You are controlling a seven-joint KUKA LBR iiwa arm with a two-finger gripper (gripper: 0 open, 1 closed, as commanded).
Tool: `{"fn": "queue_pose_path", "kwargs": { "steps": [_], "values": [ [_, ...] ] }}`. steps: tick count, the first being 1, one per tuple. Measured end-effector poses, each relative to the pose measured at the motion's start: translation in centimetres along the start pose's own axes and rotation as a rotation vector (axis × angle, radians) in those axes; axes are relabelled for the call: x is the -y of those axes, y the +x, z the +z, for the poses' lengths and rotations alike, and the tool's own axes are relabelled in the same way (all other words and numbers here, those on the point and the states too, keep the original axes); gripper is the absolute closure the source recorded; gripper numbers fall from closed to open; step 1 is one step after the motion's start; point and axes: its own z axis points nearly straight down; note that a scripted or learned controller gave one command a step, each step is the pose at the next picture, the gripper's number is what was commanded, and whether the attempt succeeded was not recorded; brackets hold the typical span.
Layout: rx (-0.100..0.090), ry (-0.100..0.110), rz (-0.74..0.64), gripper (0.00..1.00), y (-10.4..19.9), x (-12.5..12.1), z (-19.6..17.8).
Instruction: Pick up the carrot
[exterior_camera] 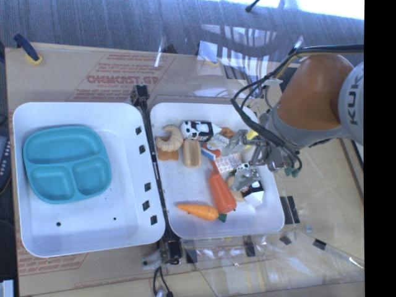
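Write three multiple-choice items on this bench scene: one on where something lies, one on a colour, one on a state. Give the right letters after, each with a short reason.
1. Where does the carrot lie?
A. In the right bin, near its front edge
B. On the blue tray
C. On the bench outside both bins

2. What colour is the divided tray in the left bin?
A. Red
B. Blue
C. Yellow

3. What is the state of the carrot?
A. Lifted between the gripper's fingers
B. Standing upright against a wall
C. Lying flat on the bin floor

Answers: 1 A, it rests low in the right bin. 2 B, the tray is plainly light blue. 3 C, it lies flat, apart from the gripper, which is over the bin's right side.
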Motion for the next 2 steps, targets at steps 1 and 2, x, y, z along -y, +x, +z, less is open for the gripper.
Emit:
{"fn": "queue_pose_path", "kwargs": {
  "steps": [1, 2],
  "values": [
    [-0.008, -0.006, -0.077, 0.00, 3.6, -4.4, 10.6],
    [-0.002, -0.004, -0.057, 0.00, 4.5, -6.9, 10.8]
  ]
}}
